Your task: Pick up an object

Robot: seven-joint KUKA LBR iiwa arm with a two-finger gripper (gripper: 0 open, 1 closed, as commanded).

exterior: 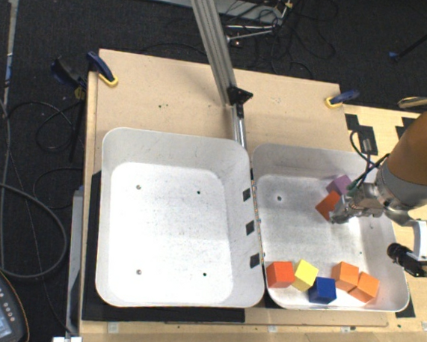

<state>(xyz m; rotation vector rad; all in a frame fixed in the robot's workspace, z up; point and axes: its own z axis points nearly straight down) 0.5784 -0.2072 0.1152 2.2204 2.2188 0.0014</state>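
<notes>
The tool [342, 211] hung low in the right bin [296, 167], touching an orange block [326, 206]; its opening could not be told

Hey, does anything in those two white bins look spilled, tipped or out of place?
Nothing stands out. Five foam blocks sit loosely along the right bin's near edge, and a purple block and an orange block lie by the gripper.

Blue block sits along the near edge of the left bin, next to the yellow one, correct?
Wrong bin. The camera view shows the blue block along the near edge of the right bin, next to the yellow block.
</notes>
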